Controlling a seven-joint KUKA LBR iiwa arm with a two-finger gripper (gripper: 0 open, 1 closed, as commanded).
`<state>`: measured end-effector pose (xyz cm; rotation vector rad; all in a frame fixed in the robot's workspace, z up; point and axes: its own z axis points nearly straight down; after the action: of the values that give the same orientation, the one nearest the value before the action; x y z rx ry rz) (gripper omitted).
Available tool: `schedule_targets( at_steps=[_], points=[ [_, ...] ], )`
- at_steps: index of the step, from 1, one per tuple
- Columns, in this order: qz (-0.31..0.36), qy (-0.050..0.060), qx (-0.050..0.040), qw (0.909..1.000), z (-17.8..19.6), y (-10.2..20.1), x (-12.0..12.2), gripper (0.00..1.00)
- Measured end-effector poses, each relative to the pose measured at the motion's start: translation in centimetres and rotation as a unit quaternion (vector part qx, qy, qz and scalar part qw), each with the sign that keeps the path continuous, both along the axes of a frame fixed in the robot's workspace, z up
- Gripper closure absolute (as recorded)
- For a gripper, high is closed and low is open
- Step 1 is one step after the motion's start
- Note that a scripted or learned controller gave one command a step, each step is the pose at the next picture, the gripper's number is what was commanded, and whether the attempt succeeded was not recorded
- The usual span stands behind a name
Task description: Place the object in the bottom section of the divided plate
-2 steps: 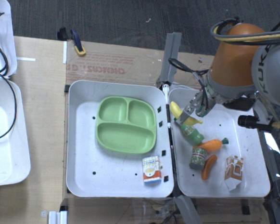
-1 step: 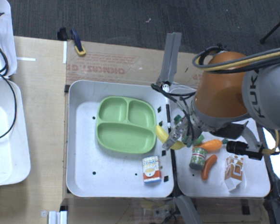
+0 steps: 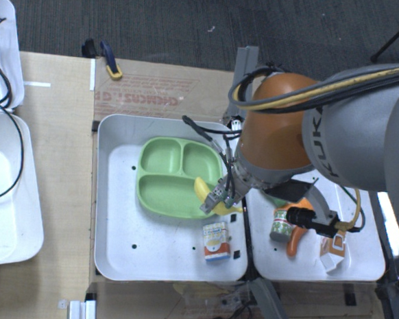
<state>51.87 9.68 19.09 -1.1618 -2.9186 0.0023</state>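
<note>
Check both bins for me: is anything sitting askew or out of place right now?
The yellow banana lies across the green divided plate's right rim by the gripper, half over the edge rather than flat in the bottom section. In the right bin, a small carton lies tipped beside a carrot.

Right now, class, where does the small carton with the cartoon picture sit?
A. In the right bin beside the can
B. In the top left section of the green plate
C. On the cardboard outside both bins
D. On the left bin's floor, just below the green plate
D: the small carton lies on the left bin floor, below the green divided plate, apart from its rim.
</note>
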Motion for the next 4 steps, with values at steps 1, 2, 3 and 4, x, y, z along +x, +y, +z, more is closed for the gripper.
schedule_targets(
  at_steps=[1,2,3,4],
  points=[
    [0.111,-0.001,0.0001,0.9938,8.0,-2.0,-3.1,1.0],
    [0.111,-0.001,0.0002,0.9938,8.0,-2.0,-3.1,0.0],
    [0.11,-0.002,-0.0003,0.9939,8.8,-2.1,-3.0,1.0],
    [0.149,0.0,0.0002,0.9889,3.3,4.5,-4.1,1.0]
  ],
)
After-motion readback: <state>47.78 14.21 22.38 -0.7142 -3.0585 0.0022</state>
